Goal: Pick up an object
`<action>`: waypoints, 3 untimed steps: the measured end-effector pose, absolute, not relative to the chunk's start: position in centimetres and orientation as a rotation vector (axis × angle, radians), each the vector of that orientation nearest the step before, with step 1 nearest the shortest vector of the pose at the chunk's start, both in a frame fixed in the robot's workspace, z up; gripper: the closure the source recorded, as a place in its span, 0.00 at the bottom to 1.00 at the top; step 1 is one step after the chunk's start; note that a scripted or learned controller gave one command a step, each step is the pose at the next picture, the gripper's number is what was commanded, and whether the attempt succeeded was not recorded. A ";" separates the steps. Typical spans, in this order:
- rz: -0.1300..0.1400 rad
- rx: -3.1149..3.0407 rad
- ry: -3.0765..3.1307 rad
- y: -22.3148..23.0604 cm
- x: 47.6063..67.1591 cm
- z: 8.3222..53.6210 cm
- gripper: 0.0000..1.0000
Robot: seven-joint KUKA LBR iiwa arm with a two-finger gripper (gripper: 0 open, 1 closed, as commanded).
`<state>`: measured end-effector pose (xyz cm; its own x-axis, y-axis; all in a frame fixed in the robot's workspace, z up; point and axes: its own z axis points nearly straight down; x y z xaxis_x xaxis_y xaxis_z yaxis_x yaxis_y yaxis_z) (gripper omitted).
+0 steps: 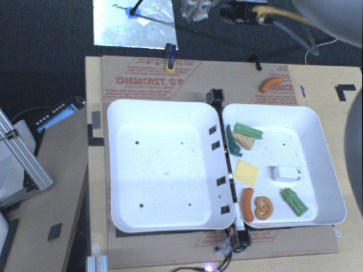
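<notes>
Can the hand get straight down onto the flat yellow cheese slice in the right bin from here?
Probably yes. The flat yellow cheese slice lies open from above, apart from the orange sausage and white block. Lying flat, it may be hard to grip.

bins: my smooth white plastic, slight sheen | bench board: matt brown cardboard look | floor sheet: shiny metal

Bright, even light pours from overhead, and both white bins glow nearly washed out with only faint shadows. Glare flares off the silver sheet at top. The arm looms soft, blurred, out of focus.
</notes>
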<state>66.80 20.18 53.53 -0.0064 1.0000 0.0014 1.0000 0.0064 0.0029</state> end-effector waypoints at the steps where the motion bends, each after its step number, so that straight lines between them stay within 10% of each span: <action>1: 0.004 2.213 2.228 23.6 66.8 53.5 1.00; 2: 0.001 2.226 2.215 16.0 66.9 53.6 1.00; 3: 0.004 2.214 2.228 20.2 65.9 53.5 1.00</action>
<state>65.92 20.23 53.54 -0.0065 1.0000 0.0018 1.0000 0.0064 0.0022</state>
